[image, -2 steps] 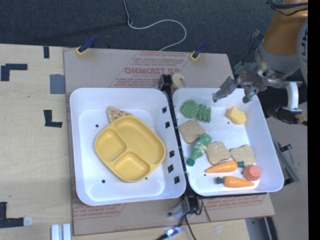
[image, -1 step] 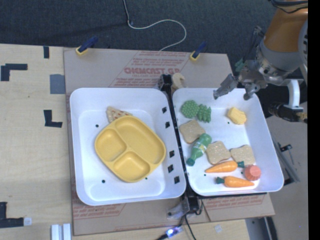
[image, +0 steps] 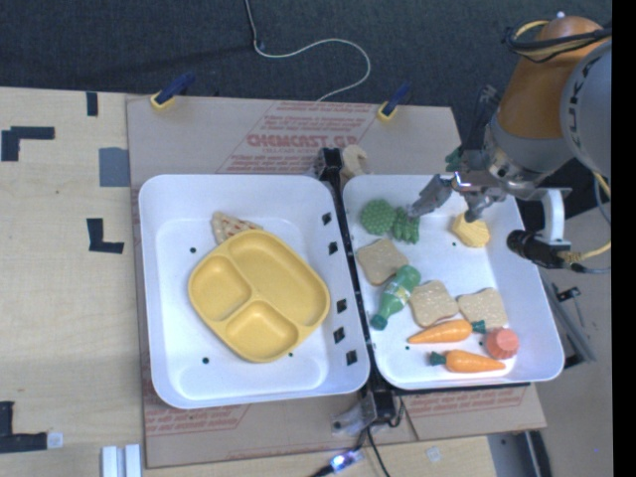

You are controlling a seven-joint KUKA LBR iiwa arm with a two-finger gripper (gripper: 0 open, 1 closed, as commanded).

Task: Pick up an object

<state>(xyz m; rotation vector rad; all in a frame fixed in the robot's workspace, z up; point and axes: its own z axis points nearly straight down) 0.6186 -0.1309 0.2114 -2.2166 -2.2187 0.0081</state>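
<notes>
My gripper (image: pixel 453 199) hangs over the far part of the right bin (image: pixel 542 306), open, with nothing between its fingers. Its left finger (image: pixel 429 196) reaches toward a green broccoli (image: pixel 383 219). A yellow chunk (image: pixel 471 232) lies just below the right finger (image: pixel 479 203). Further toward the front lie three bread slices (image: pixel 381 259), (image: pixel 432 303), (image: pixel 484 308), a green bottle (image: pixel 395 296), two carrots (image: pixel 439 333), (image: pixel 467 362) and a red piece (image: pixel 502 343).
The left bin (image: pixel 159 266) holds a yellow divided plate (image: pixel 258 296) and a tan waffle wedge (image: pixel 234 227) behind it. A black divider (image: pixel 343 256) runs between the bins. A white cable (image: pixel 313 48) lies on the dark cloth behind.
</notes>
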